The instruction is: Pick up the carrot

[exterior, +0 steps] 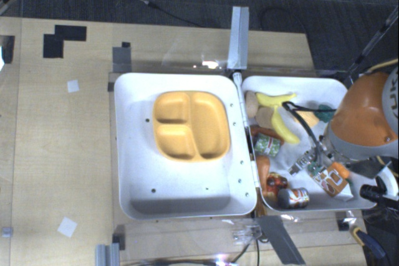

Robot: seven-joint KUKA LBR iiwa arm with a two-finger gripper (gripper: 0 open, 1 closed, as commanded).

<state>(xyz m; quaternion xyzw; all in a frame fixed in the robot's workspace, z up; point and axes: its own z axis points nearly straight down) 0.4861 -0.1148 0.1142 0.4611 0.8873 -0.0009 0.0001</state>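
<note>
Surface (56, 152): I am looking down on a pale wooden top that is carrying two white bins side by side.
Left bin (134, 152): it is holding a yellow tray and sitting just beside the right bin, their rims meeting at the middle.
Right bin (312, 81): it is holding a clutter of small things, and the arm is reaching in over its right part.
Arm (368, 112): the orange band is showing at the right edge, with grey wrist below it, hanging over the right bin.
Tray (190, 124): it is lying flat near the middle of the left bin, three compartments facing up.
Banana (282, 115): it is lying in the upper part of the right bin, curving down toward the middle.
Carrot (263, 166): I am seeing an orange piece lying against the left wall of the right bin, below a green-labelled packet (268, 146).
Can (293, 197): it is lying on its side near the bottom rim, just right of the carrot's lower end.
End effector (310, 162): it is hovering mid-bin, well right of the carrot; I cannot tell how wide it is standing or whether anything is in it.
</note>
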